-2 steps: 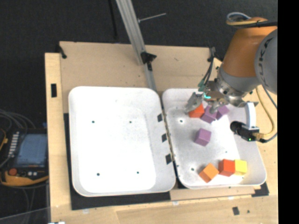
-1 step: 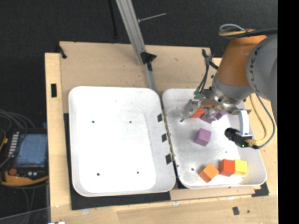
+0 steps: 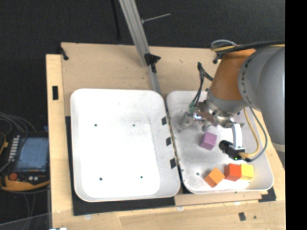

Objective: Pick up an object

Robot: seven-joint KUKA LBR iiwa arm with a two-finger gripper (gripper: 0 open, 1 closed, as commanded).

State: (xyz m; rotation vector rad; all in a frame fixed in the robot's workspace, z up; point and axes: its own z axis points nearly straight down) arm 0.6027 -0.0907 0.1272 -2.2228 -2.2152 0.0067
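In the camera view the gripper (image 3: 184, 121) sits low over the upper left part of the right bin (image 3: 189, 178), beside the wall shared with the left bin (image 3: 115, 143). Whether it is open or closed cannot be told; the metal parts blur together, and no object can be seen in it.

The likely failure is a grasp on nothing. The purple block (image 3: 208, 141) lies just below and to the right of the gripper, while the orange block (image 3: 215, 177), red block (image 3: 233, 171) and yellow block (image 3: 246, 171) sit well apart, further down and right.
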